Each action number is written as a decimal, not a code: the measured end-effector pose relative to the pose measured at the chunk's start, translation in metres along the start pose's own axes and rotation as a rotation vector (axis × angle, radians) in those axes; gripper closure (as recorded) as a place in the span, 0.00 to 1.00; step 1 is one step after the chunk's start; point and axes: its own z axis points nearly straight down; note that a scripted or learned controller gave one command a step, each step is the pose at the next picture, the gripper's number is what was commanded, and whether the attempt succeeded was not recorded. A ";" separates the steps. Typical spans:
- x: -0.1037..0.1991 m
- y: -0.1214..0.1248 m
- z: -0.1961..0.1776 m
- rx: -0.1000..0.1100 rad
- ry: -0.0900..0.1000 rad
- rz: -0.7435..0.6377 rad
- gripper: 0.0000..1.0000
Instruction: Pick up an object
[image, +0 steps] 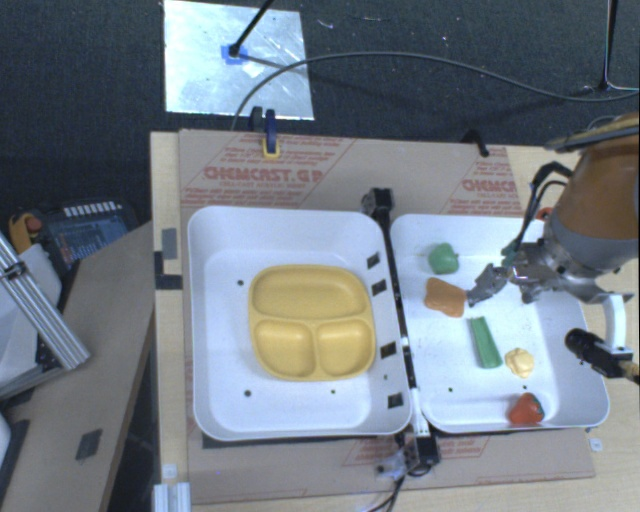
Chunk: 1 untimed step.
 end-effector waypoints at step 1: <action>0.000 0.003 -0.006 -0.013 -0.002 -0.003 0.00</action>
